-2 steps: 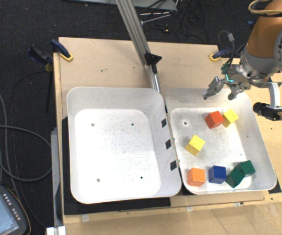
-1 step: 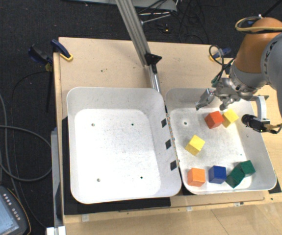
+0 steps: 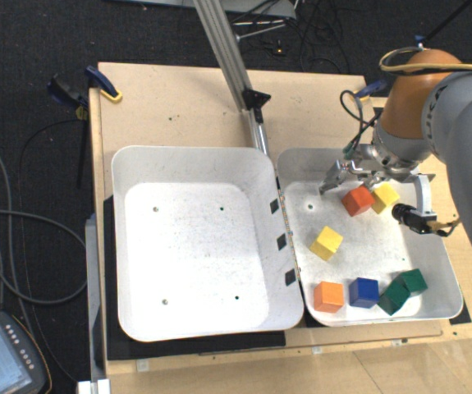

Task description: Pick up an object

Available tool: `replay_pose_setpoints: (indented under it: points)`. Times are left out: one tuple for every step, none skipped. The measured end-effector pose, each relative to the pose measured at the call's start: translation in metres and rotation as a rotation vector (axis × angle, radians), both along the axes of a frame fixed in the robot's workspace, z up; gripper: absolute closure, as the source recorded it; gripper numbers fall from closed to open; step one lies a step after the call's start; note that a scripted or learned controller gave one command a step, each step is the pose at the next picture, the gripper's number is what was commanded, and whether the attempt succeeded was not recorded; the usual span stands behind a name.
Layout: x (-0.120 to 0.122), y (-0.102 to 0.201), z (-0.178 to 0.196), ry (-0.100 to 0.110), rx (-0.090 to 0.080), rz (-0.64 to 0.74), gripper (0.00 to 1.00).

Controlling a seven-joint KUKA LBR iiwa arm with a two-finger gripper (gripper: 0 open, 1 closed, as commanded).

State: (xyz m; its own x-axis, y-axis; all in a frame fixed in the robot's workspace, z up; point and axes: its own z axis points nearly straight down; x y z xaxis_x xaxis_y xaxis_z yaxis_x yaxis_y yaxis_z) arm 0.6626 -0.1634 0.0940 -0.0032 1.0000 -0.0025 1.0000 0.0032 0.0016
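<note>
My gripper [image 3: 357,177] hangs low over the far part of the right bin [image 3: 433,257]. Just below it in the view sit a red-orange block [image 3: 356,201] and a yellow block [image 3: 385,196], side by side and close to the gripper's tip. Whether either block is touched is hidden by the wrist. A second yellow block [image 3: 327,242] lies tilted near the bin's middle. Along the near wall stand an orange block [image 3: 328,295], a blue block [image 3: 364,292] and a dark green block [image 3: 404,290].
The left bin [image 3: 190,240] stands beside the right one, with black clips on the shared rim. A slanted metal pole [image 3: 227,52] crosses the bench's far side. The arm's grey body covers the bench's right edge.
</note>
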Motion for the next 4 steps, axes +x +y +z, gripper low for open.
replay_pose_setpoints:
  points:
    - [0.001,0.000,0.013,-0.003,0.000,0.001,1.00]
    - [0.011,-0.001,0.060,-0.006,0.000,0.000,1.00]
    - [0.014,-0.010,0.120,-0.008,-0.001,-0.003,1.00]
    - [0.010,0.000,0.173,-0.007,0.001,0.001,1.00]
